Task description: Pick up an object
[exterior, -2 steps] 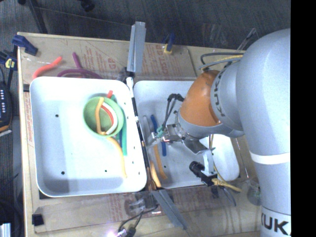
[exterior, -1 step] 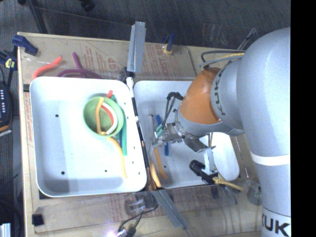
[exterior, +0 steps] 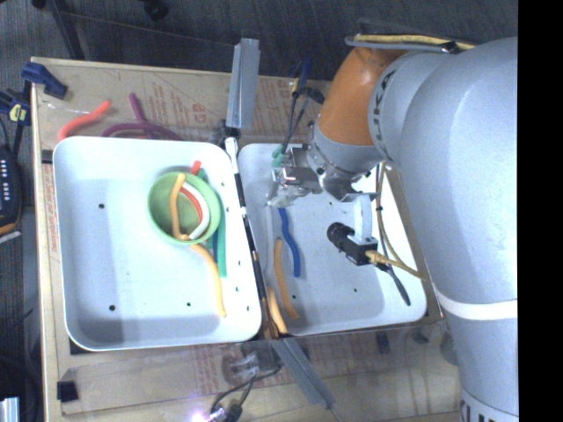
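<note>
Arm (exterior: 440, 130) comes in from the right, bulky grey link over the right bin's (exterior: 352, 310) far side, orange band above the wrist, wrist bent down toward that bin's upper left. Gripper (exterior: 283, 185) sits low there; cannot tell its state or any hold. Just below it in the same bin lie a blue strip (exterior: 289, 244) and an orange strip (exterior: 281, 284). Left bin (exterior: 97, 262) has a green bowl (exterior: 180, 209) with coloured strips
</note>
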You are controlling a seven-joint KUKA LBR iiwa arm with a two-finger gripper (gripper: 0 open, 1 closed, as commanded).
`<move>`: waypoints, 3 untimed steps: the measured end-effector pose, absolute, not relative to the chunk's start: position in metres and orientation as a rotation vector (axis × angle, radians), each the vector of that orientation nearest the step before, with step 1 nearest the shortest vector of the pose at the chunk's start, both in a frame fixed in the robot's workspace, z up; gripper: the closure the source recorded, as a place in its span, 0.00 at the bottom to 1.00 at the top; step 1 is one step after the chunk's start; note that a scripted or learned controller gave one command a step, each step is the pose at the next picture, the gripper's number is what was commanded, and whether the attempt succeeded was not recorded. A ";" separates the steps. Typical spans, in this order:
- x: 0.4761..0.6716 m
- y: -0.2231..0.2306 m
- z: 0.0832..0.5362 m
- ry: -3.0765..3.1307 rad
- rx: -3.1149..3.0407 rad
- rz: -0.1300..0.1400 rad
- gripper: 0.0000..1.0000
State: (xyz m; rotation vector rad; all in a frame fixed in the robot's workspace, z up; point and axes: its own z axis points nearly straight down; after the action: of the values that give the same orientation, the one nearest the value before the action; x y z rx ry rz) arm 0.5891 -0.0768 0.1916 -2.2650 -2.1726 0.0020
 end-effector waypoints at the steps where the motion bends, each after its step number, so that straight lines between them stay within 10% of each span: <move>1: 0.589 -0.077 0.191 -2.172 -2.264 0.002 0.00; 3: 0.518 -0.129 0.092 -2.317 -2.117 -0.001 0.00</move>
State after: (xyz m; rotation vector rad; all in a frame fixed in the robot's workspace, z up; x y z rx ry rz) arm 0.5184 -0.1288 0.0917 -2.1170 -2.3171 -0.0006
